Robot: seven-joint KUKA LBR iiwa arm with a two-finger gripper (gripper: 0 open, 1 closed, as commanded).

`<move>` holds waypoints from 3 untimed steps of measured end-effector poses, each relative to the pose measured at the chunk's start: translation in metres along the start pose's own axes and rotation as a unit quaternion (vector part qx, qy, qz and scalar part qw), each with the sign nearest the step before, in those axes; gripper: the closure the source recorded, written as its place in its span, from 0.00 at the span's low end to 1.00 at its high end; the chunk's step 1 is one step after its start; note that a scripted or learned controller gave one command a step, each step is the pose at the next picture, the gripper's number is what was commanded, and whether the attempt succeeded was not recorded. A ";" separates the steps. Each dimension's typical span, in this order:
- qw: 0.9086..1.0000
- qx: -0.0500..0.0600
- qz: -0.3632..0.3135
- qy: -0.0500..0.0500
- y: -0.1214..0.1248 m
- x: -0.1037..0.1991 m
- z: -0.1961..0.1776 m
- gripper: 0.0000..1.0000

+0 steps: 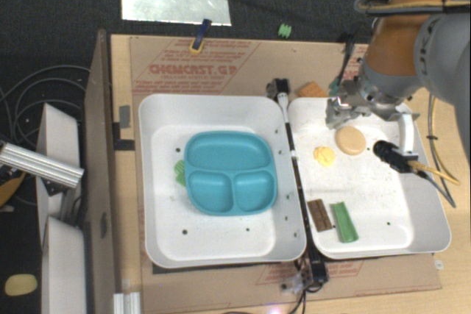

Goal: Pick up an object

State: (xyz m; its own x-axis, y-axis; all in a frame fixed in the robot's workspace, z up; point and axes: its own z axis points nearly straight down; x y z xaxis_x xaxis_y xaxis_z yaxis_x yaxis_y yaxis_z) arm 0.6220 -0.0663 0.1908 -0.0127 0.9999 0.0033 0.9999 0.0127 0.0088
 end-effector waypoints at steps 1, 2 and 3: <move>1.000 0.003 0.005 -0.002 -0.001 -0.006 0.006 0.00; 1.000 -0.001 0.007 -0.003 0.003 -0.054 0.107 0.00; 1.000 -0.002 0.004 -0.004 0.049 -0.079 0.102 0.00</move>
